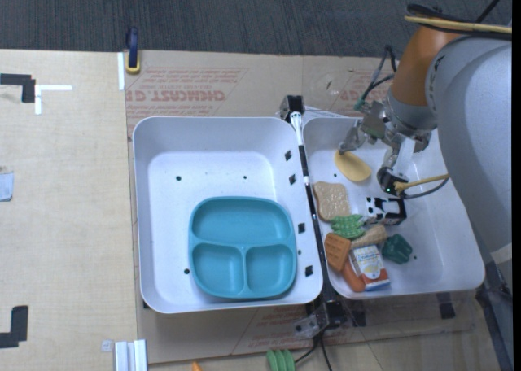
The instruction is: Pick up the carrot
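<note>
Gripper [376,154] is hovering with fingers spread over the yellow piece [353,167]; carrot [337,246] is sitting well below them, untouched, wedged among toys.

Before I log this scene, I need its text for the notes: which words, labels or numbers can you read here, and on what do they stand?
Red print on the cardboard sheet behind the bins: upside down and mirrored, too blurred to read for certain.
Label on the small packet in the right bin: too small to read.
The blue tray and the left bin bear no text.
</note>
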Available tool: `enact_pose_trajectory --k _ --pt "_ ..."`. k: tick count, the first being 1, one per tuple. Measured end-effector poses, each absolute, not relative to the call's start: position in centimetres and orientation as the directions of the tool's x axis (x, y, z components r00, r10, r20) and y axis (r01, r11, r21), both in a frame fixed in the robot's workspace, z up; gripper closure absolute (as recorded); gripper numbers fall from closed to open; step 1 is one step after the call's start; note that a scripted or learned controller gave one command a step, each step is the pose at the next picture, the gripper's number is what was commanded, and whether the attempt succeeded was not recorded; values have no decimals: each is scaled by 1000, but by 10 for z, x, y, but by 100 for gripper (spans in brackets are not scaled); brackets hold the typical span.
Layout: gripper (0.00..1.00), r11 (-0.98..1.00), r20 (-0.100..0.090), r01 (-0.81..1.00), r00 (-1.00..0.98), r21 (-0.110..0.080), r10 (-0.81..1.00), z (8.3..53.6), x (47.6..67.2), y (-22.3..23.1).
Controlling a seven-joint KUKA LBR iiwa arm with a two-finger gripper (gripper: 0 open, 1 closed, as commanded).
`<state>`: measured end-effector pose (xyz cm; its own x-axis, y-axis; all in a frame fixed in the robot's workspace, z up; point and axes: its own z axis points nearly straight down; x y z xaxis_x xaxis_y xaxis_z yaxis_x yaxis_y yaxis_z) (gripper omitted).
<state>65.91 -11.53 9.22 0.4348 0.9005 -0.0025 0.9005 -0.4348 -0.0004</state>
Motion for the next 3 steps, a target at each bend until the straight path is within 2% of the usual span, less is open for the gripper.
enact_pose_trajectory --k 1,2,3 --pt "0 -557 -3 831 557 -6 831 91 629 -95" --pt "100 -553 -7 833 553 -7 833 99 629 -96" --pt "0 -553 -7 833 553 -8 833 99 629 -96"
